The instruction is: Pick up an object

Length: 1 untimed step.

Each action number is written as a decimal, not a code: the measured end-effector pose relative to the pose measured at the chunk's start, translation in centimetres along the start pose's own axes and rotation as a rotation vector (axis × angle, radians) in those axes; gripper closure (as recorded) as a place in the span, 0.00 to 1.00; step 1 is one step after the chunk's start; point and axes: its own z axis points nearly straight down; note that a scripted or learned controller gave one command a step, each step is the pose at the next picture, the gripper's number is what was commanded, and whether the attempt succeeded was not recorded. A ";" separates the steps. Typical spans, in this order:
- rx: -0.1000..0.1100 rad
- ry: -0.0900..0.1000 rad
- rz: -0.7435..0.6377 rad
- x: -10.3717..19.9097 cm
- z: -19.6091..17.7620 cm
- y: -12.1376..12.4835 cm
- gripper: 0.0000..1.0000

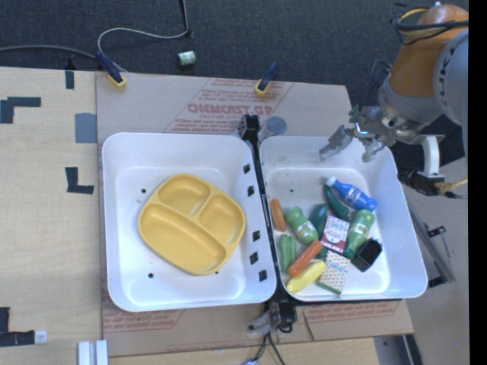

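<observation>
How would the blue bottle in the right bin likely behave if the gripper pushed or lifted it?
The blue bottle lies on its side atop other items, so a push would probably roll or slide it. Its smooth, rounded body may slip between fingers. It looks like small plastic, so likely light.

My grey arm with the orange band (430, 59) is cut off by the right edge, so its upper length cannot be inspected. In the right white bin (396, 280), the dark green bottle (335, 202) lies partly under the blue bottle with the white cap (351, 194). The small printed carton (332, 277) near that bin's front edge is partly covered by its neighbours; its print is too small to read. A small pale object (186, 56) on the dark floor beyond the bench is too small to identify.
</observation>
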 end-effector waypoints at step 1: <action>-0.002 -0.002 0.001 -5.7 12.5 -4.5 0.00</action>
